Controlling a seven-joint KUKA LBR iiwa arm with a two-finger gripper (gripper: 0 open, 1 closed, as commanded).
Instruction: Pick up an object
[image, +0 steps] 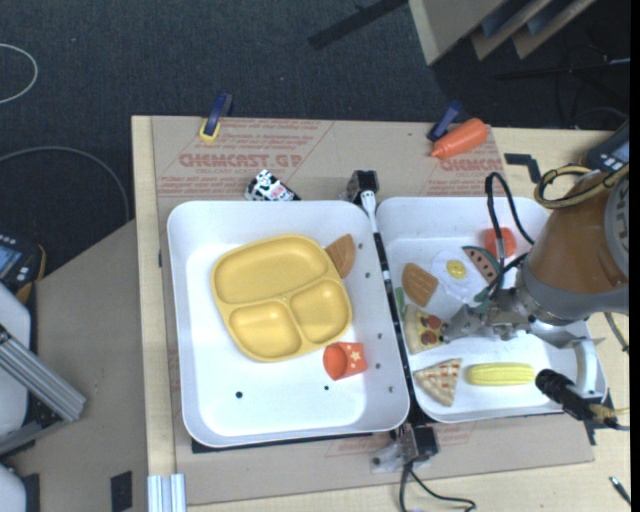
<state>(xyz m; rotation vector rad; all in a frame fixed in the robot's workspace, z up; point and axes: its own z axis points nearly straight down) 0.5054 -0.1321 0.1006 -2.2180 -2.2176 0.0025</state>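
Although any of the toy foods would serve, each looks light, stiff and smooth, so a pinch across the narrow middle seems safest. The left bin (190, 300) holds a yellow tray (280, 295) with 3 compartments, a brown piece (341, 254) touching its upper right edge and a red toy (345, 360) just below it. The right bin (420, 215) holds a bread slice (420, 284), a fried egg (456, 270), a pizza wedge (439, 379) and a corn cob (500, 375). The gripper (468, 322) hangs low over this bin, near the egg; whether its jaws are apart or together I cannot tell.
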